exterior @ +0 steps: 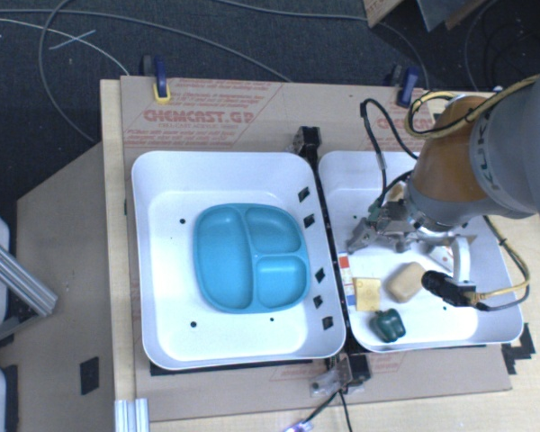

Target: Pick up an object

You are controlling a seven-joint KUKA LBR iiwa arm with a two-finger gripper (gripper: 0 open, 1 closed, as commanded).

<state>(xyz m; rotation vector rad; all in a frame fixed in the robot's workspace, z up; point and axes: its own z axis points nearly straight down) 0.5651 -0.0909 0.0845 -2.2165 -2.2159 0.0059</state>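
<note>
My gripper (371,229) hangs low over the middle of the right bin (342,174), under the orange wrist band. Just in front of it lie a beige rounded block (403,281), a flat yellow square (367,293) and a dark green object (389,324) near the bin's front edge. A small red and blue item (345,262) sits by the bin's left wall. From this view I cannot tell whether the gripper touches any of them.
The left bin (153,241) holds a blue divided plate (250,256). A black divider with clips (317,232) runs between the bins. Cables loop around the arm at the right bin's back and right side (499,286).
</note>
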